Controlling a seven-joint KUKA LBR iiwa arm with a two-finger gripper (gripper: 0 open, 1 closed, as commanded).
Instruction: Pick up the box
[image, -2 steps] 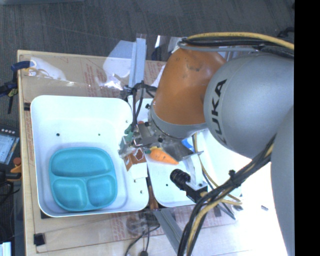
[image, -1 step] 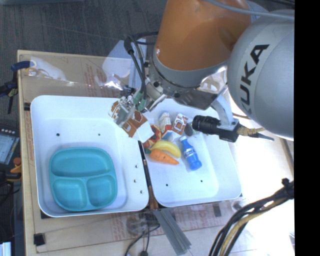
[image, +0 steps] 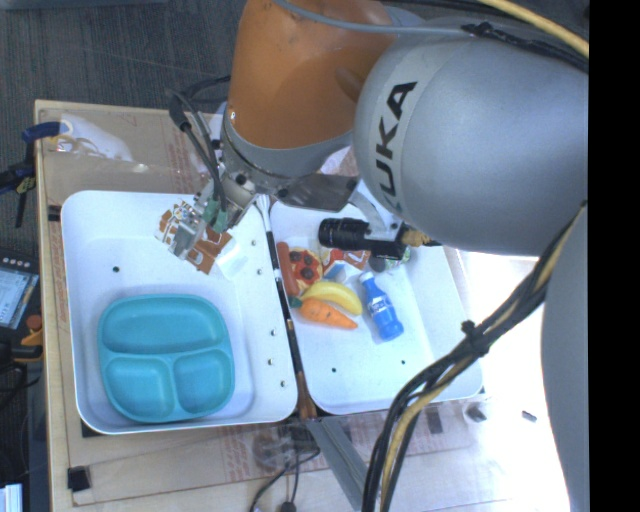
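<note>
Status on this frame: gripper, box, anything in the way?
Gripper down over left bin, at the box; grip not confirmed. Box near bin's far edge. Teal tray nearer the camera, apart from it. Toys in right bin.

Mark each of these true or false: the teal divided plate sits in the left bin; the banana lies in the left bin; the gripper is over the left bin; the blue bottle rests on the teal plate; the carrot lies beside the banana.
1. The teal divided plate sits in the left bin. True.
2. The banana lies in the left bin. False: it lies in the right bin.
3. The gripper is over the left bin. True, near that bin's far right corner, at the box.
4. The blue bottle rests on the teal plate. False: it lies in the right bin.
5. The carrot lies beside the banana. True.
</note>
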